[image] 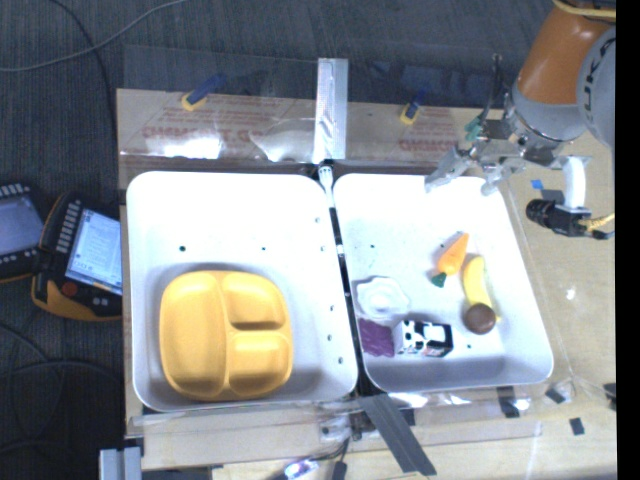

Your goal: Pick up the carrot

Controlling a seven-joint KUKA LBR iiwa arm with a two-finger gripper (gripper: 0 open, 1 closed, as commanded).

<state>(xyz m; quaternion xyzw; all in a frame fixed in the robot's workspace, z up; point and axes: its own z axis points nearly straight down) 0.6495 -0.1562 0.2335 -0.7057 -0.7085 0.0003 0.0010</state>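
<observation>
The carrot [452,254] is small and orange with a green tip, lying at a slant in the middle of the right bin [520,358]. Its lower end nearly touches a yellow banana [474,290]. My gripper [466,179] hangs over the far rim of the right bin, well above and behind the carrot. Its fingers are spread open and nothing sits between them.
A white cup-like piece [380,296], a purple lump [376,338] and a black-and-white toy [426,338] lie in the right bin's near left part. A yellow compartment tray [227,330] fills the near half of the left bin [160,203]. A handheld pendant [70,258] rests off the bench's left side.
</observation>
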